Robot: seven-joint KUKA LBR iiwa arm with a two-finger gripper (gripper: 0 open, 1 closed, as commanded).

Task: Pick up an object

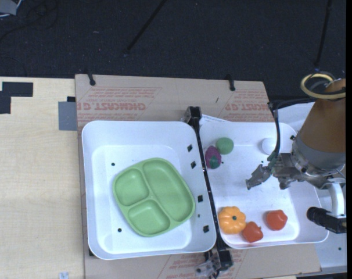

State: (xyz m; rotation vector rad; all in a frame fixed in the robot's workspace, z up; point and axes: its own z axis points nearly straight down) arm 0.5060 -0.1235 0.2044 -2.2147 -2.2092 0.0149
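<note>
The gripper (258, 179) hovers, fingers spread and holding nothing, over the right bin (245, 156), where an orange pepper (232, 219), two red vegetables and green and purple pieces lie ungrasped; the pick remains undone.

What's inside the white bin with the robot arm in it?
In the right bin: an orange pumpkin, two red toys, a green ball, a purple toy. The arm hides one corner.

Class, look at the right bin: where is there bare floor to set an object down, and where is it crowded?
Bare floor runs through the right bin: between the purple toy and the orange pumpkin. Crowded: the near edge, where pumpkin, red toy and tomato sit together, and around the pincer.
</note>
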